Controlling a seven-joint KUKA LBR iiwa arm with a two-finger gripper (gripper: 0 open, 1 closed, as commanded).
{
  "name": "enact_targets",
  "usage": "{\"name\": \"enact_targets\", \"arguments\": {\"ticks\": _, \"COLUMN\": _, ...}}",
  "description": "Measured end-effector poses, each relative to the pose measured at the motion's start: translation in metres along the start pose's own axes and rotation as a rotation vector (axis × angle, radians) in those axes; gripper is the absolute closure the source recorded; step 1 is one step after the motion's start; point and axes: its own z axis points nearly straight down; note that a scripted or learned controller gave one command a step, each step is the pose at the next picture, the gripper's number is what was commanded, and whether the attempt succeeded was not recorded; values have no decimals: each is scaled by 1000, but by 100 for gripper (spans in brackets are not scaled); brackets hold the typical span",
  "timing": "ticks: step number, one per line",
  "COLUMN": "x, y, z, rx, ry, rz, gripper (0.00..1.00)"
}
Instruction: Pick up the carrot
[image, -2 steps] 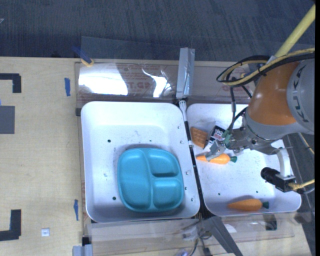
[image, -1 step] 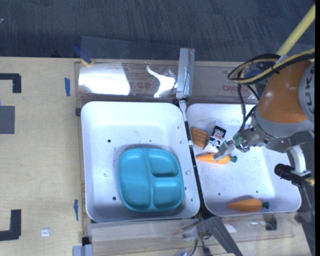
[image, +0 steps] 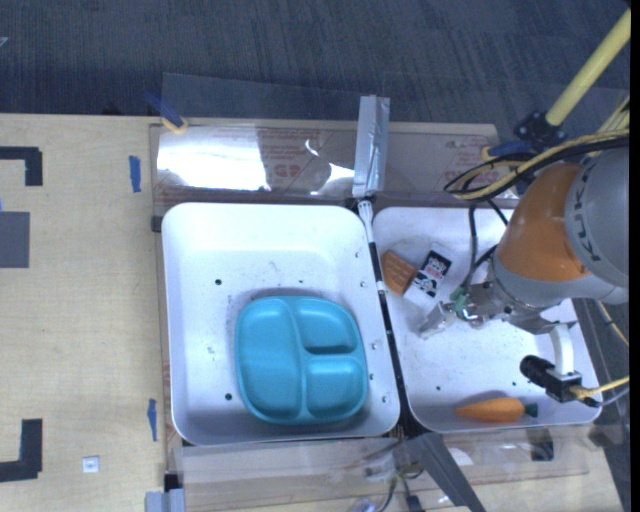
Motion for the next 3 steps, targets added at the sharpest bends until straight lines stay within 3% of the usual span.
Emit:
{"name": "enact_targets", "arguments": {"ticks": 1, "x": 46, "y": -50, "z": -92, "rx": 4, "ry": 2, "rz": 107, "gripper": 0}}
{"name": "enact_targets", "arguments": {"ticks": 2, "x": -35, "y": 20, "z": -87, "rx": 5, "ry": 1, "rz": -75, "gripper": 0}}
{"name": "enact_targets", "arguments": {"ticks": 3, "x": -86, "y": 36, "z": 6, "rx": 0, "ry": 1, "rz": -116, "gripper": 0}}
